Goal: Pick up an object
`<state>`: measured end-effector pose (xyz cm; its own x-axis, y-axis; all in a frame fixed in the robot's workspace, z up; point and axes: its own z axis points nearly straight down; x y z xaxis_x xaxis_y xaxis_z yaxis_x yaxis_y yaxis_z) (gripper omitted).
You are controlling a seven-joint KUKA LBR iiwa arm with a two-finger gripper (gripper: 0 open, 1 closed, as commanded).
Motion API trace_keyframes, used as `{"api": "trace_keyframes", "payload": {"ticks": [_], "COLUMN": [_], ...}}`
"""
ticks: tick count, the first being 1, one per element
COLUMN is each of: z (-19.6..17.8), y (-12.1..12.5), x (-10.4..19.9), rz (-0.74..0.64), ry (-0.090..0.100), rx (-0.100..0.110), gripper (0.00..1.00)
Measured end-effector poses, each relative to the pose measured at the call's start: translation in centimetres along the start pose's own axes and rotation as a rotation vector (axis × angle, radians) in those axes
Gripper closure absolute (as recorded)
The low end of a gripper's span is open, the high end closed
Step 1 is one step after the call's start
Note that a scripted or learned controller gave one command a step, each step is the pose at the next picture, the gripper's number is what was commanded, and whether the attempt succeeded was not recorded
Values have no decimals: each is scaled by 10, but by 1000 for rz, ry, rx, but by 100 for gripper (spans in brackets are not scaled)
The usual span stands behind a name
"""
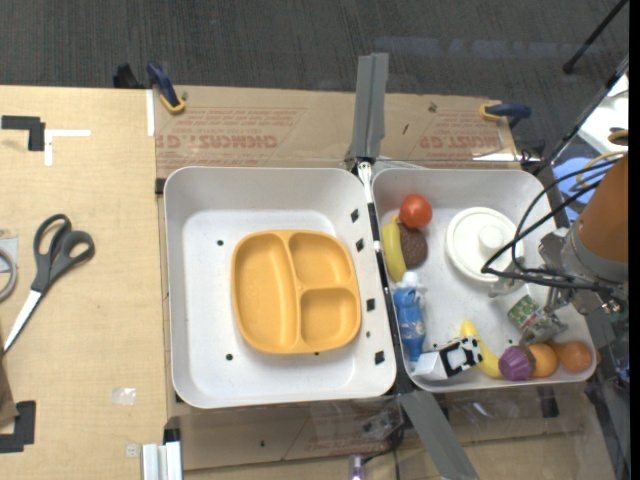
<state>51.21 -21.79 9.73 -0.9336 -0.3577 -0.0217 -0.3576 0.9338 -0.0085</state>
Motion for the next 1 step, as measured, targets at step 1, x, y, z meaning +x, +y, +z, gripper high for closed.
{"api": "trace_keyframes", "payload": {"ticks": [1], "z": [6], "y": [54], "x": [-94], "rz": [174], "ry": [17], "rx": [-6], "gripper": [0]}}
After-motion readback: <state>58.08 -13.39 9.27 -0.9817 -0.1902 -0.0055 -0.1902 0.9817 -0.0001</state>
